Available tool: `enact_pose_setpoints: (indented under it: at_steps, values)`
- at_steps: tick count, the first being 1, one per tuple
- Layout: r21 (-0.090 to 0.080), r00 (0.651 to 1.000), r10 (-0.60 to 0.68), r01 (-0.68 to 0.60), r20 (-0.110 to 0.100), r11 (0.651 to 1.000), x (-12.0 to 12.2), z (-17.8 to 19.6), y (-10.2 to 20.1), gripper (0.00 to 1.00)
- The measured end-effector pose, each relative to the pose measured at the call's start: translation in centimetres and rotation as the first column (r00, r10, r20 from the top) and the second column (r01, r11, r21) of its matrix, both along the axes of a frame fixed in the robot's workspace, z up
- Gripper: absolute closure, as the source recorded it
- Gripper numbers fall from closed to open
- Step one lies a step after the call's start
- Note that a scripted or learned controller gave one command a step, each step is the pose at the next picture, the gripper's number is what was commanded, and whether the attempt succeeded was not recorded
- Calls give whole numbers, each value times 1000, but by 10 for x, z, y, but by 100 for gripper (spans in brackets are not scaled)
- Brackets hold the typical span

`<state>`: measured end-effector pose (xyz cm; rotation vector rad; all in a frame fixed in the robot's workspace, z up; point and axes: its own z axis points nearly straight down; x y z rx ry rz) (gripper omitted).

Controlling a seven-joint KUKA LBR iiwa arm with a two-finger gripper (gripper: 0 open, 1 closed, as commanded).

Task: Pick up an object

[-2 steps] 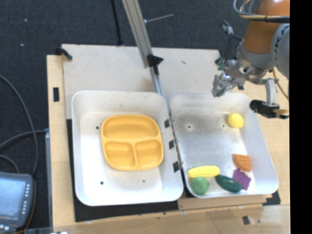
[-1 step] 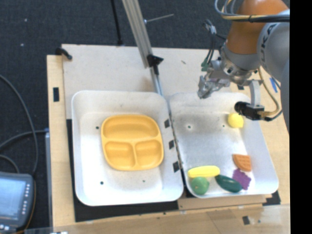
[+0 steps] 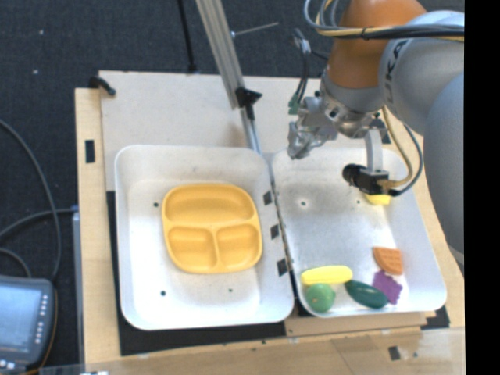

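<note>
Your hand (image 3: 301, 143) is hanging over the far left corner of the right bin (image 3: 336, 209); its grip state cannot be told from here. The objects are lying along that bin's near edge: a yellow piece (image 3: 326, 275), green ball (image 3: 319, 295), dark green piece (image 3: 364, 294), purple piece (image 3: 387, 286) and orange piece (image 3: 388, 259). A yellow divided tray (image 3: 211, 226) is sitting in the left bin (image 3: 141, 209).

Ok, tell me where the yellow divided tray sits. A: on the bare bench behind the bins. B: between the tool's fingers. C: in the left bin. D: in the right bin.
C: the yellow divided tray lies flat in the left bin, apart from the small items clustered in the right bin.
</note>
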<state>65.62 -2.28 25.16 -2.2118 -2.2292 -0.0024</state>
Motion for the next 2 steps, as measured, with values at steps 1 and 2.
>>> enact_pose_setpoints:
  at_steps: [1, 2]
  values:
    - [0, 1000, 0, 0, 1, 1000, -5, 7, 51, 100]
    - [-1, 1000, 0, 0, -1, 1000, -24, 3, 110, 100]
